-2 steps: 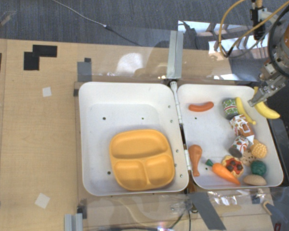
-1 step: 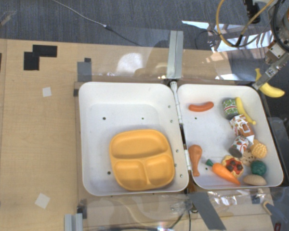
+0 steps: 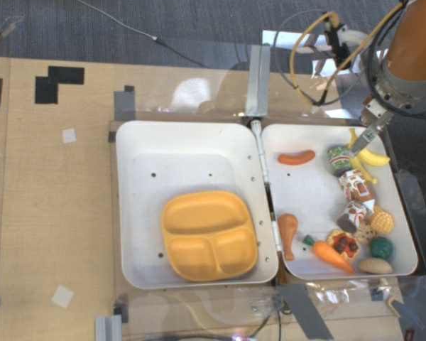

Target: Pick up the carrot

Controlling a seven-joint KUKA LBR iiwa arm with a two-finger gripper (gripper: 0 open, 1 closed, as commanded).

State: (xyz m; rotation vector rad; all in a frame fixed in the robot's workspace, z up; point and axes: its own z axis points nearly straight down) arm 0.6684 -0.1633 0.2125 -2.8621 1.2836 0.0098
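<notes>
Toward five o'clock of the right bin, the carrot lies (green top pointing left). Up at one o'clock, the gripper hovers over a banana; finger state unclear.

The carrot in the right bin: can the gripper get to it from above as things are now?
Probably yes. The carrot lies uncovered near the front wall, its top free, while the gripper is at the far side. A small toy touching it leaves little room for the fingers.
</notes>
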